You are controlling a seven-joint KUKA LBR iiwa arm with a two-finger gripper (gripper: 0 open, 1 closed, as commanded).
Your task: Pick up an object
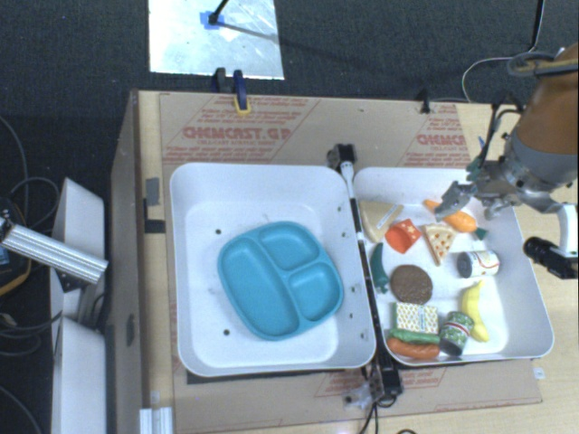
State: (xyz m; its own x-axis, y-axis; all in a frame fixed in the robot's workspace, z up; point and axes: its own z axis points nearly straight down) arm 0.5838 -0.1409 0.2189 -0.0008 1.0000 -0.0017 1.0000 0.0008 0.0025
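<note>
The tool [477, 194] hangs over the back of the right bin [534, 333]. Toy food [425, 283] lies in front of it. A tray [280, 278] sits in the left bin [194, 269], far left.

The bench [271, 125] is a big flat board w/ a see-thru sheet on top that has red letters on it. Two white bins sit right on it, side by side & touching. The left bin [194, 242] is just left of the black clip [342, 156] at the back, where the two bins meet. The right bin [525, 269] is just right of that clip. A blue & yellow clamp [240, 89] grips the bench's back edge, well left of the clip.
</note>
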